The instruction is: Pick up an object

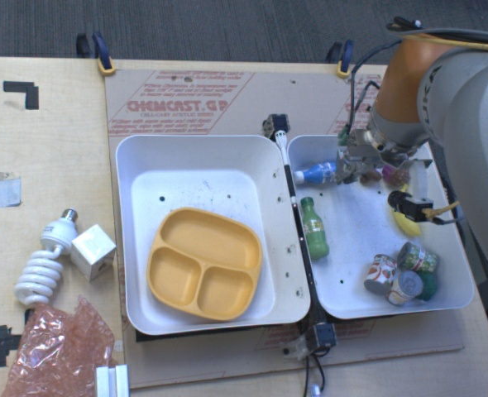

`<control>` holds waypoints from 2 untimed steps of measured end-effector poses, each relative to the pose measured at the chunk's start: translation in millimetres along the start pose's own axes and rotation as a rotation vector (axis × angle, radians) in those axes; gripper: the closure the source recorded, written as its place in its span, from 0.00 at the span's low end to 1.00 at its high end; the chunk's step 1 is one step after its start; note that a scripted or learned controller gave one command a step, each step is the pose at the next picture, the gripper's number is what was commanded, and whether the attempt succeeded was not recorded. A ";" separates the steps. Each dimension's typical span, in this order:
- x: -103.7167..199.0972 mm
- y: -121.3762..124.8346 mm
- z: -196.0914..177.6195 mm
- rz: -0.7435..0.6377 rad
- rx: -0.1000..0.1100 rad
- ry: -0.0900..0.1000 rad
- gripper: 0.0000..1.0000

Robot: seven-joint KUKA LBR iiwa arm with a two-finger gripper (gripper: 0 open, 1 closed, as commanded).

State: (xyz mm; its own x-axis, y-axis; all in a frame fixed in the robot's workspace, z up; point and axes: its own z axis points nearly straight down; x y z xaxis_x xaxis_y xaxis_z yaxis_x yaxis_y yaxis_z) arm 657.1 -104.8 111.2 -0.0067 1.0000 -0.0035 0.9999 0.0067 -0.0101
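The grey arm reaches in from the right, its orange band directly above and right of the wrist. The wrist points down and leftward, ending in the gripper (349, 165), which sits low. Cables loop around the band and trail to the gripper's right, past the broad grey link behind it.
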 end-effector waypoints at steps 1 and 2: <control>-0.6 -0.2 -0.1 0.001 0.001 0.000 0.00; -1.1 0.2 -10.3 0.000 -0.001 -0.002 1.00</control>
